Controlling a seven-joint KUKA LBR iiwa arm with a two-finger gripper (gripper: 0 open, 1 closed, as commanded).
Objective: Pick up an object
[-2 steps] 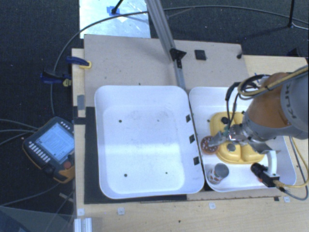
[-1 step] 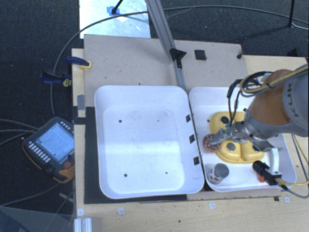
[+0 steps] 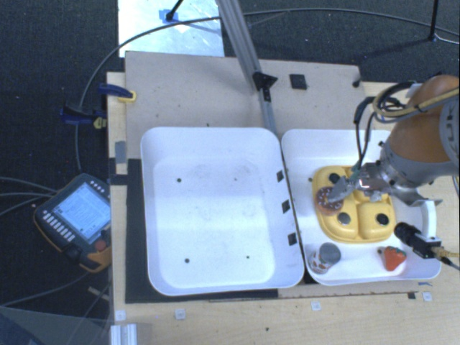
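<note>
Right bin, toward the table's right edge: yellow moulded tray at centre; brown ring-shaped object on the tray's left part; small grey-topped cup near the bin's front-left corner; red strawberry-like piece near its front-right corner. Gripper: over the tray's left side, beside the brown ring; open or closed, cannot tell. Left bin: white

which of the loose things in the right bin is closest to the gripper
The large yellow moulded toy with dark round holes: the gripper sits right over its upper left part. The small grey-capped cup and the little red-orange piece lie lower, near the bin's front edge.
</note>
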